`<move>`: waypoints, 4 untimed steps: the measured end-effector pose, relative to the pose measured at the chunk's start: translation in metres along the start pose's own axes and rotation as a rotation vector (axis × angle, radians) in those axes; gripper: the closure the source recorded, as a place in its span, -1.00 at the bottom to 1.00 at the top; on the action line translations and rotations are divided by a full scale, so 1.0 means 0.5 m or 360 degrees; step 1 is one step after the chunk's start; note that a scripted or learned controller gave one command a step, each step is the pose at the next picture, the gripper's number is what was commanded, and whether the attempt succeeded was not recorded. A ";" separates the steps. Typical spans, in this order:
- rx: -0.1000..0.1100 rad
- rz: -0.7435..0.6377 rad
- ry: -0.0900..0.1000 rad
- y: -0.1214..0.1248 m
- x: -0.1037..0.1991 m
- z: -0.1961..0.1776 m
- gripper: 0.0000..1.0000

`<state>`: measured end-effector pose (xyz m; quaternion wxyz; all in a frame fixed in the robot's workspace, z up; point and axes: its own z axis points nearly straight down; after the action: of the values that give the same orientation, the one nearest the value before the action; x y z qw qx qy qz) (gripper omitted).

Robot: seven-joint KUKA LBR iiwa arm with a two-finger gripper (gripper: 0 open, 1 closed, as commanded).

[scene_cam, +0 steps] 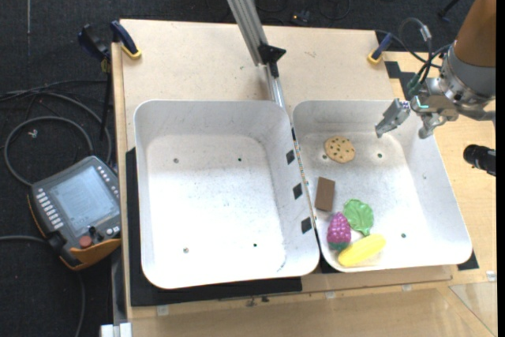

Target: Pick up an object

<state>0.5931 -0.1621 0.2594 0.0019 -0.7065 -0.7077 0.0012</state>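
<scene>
1. My jaws stand apart and hold nothing, above the far right of the right-hand shallow white bin [430, 170].
2. The closest target is the round tan cookie with dark chips [340, 149], lying flat and alone, left of my gripper [409, 121].
3. I judge a good grasp needs me centred over it, dropping straight down and straddling its edges.
</scene>
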 end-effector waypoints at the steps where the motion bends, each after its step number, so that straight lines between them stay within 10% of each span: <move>1: -0.0005 -0.0001 -0.0001 0.001 0.000 -0.004 -1.00; 4: -0.0004 0.0003 -0.0001 -0.001 0.010 0.332 -1.00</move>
<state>0.5921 -0.1569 0.0934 0.0007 -0.7072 -0.7070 0.0005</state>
